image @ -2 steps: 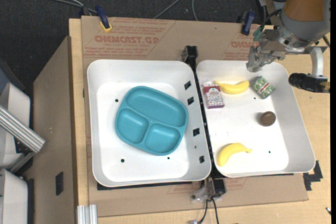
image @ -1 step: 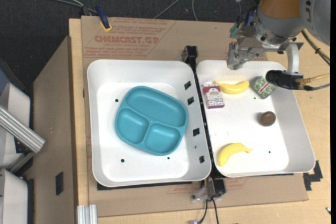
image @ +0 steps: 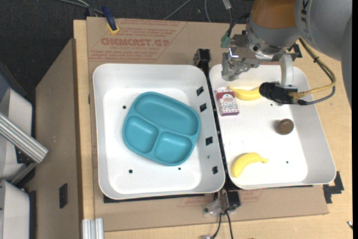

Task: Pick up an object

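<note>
One fixed overhead camera looks down aslant on both bins point(image: 100, 120).

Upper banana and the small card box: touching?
Cannot tell. In the camera view the upper banana tip meets the card box corner, with no clear gap or contact visible.

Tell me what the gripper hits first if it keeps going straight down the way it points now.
Probably the bare floor of the right bin, just beyond the small box and upper banana. The gripper hangs close above them; depth is unclear.
</note>
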`<state>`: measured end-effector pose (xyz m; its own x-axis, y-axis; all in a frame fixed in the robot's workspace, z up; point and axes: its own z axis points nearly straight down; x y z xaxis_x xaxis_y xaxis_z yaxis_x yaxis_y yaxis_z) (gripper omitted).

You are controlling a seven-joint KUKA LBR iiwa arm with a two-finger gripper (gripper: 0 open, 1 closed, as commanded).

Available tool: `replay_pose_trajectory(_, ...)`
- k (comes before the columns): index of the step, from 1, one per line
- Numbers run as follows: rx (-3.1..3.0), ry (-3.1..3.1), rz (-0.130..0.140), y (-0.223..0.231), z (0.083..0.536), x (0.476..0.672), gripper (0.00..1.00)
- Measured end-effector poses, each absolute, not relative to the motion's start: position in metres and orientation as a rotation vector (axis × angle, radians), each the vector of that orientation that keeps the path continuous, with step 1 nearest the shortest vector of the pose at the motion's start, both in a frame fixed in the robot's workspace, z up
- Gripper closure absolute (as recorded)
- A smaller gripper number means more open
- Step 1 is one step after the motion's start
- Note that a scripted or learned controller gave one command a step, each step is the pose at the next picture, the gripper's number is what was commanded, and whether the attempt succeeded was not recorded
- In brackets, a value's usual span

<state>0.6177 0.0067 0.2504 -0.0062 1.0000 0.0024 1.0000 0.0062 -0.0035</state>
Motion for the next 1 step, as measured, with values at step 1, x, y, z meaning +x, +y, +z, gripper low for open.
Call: replay_pose_trajectory(1,-2.210,-2.226,0.001,0.0666,0.2415,0.6104,1.00)
